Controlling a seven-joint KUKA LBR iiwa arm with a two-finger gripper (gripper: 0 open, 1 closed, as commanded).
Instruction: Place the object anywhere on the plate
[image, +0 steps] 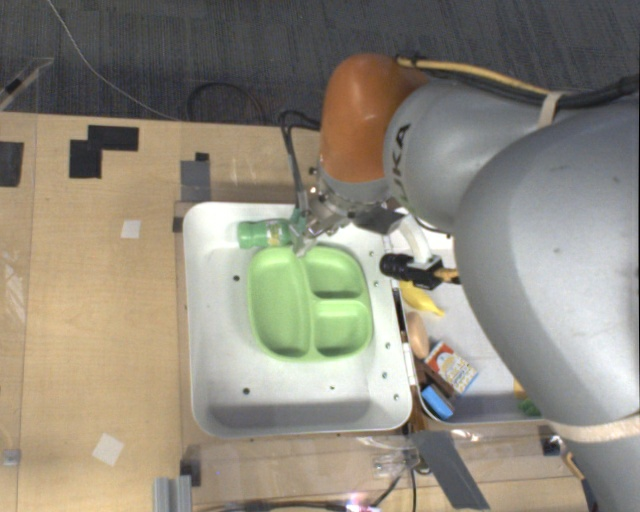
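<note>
Camera view puts you above the counter, looking down on two shallow white bins side by side. In the left bin you see a light green plate with three compartments: one long section on its left and two smaller ones stacked on its right. The plate lies toward the far half of that bin, its far edge close to the bin's far wall.

Just beyond the plate's far-left rim, near the bin's far wall, you will find a small green object, pale and cylinder-like, lying on its side on the bin floor. It lies off the plate, right beside its rim.

The arm reaches in from the right, its orange band above the bin's far edge. The tool hangs right at the right end of the green object, over the plate's far rim. You cannot tell from this angle whether it is spread or closed, nor whether it has hold of the object.

In the right bin, mostly hidden under the arm, you can make out a yellow item, a small printed box and a blue item along its left wall.
</note>
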